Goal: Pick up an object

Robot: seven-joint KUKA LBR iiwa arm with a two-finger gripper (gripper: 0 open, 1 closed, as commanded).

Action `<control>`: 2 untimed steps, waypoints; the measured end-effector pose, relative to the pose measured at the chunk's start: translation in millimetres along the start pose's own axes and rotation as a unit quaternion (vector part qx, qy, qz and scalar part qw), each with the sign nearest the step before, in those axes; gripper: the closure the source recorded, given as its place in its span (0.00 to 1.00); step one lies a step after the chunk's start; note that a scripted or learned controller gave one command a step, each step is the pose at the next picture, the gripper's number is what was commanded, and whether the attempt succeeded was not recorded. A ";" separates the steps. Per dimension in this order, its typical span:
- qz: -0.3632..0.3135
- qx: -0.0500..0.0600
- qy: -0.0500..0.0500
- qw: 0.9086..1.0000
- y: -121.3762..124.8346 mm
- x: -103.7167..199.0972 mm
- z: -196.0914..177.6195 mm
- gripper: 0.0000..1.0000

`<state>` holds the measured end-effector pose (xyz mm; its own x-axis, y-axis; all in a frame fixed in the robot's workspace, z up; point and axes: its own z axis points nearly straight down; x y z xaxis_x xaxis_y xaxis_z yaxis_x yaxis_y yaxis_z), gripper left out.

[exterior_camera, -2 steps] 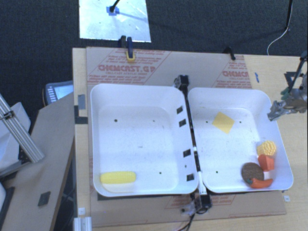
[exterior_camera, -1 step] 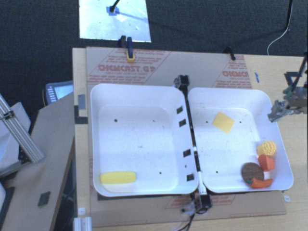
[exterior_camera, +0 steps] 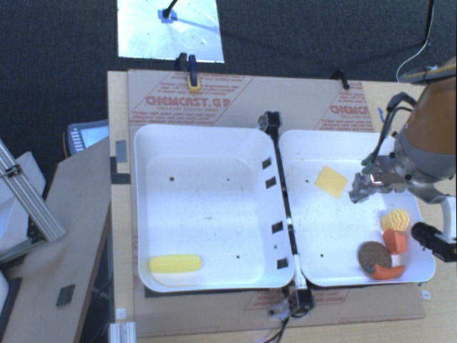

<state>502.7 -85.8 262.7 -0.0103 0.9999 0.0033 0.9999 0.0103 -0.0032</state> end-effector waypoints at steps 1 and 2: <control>0.009 -0.009 -0.006 1.000 -5.3 -99.0 -117.8 1.00; 0.001 0.003 0.001 1.000 -17.4 -38.5 -3.7 1.00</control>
<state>485.8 -124.5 266.3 -0.0077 1.0000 0.0043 0.9999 0.0077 -0.0083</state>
